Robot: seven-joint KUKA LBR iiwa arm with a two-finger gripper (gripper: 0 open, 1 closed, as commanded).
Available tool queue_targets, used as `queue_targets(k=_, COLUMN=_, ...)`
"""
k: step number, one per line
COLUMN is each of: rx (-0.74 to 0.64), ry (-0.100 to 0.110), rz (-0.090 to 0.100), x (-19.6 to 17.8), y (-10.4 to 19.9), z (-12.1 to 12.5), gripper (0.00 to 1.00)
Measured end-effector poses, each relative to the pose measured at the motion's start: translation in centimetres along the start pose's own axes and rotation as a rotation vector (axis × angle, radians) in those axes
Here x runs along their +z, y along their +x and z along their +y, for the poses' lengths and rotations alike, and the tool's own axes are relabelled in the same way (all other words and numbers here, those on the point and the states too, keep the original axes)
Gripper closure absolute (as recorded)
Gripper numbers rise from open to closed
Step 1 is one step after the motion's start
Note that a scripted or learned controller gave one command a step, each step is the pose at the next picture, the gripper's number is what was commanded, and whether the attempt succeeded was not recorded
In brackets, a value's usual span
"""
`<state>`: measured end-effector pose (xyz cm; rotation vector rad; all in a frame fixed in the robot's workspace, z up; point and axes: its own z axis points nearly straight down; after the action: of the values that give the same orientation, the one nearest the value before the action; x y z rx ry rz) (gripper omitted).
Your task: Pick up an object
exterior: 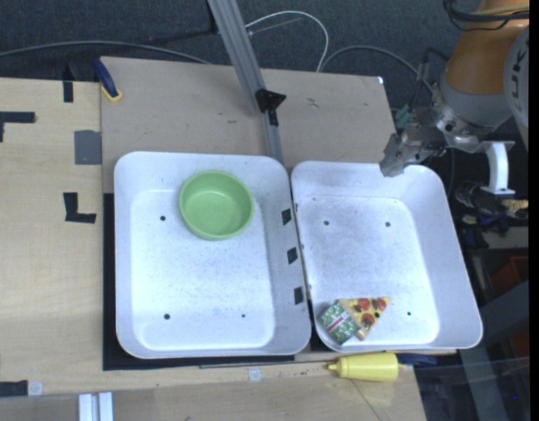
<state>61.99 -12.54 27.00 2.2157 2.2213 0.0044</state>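
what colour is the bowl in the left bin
Light green, plain with no pattern; the bowl sits in the left bin, seen clearly in the camera view.

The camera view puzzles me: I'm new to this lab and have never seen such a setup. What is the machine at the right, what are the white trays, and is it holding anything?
It is one fixed camera above a bench, looking down at a slant. The grey and orange machine is a robot arm reaching in from the right; its gripper hovers over the far edge of the right bin. I see nothing between its fingers.

The left bin holds a green bowl. In the right bin's near left corner lies a small colourful packet. A yellow bottle lies outside, on the bench in front of that bin.
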Motion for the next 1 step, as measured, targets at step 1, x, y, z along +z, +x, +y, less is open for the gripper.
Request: queue_targets(k=1, rx=-0.004, ry=0.005, rz=0.002, x=0.35, y=5.44, z=1.25, gripper=1.0)
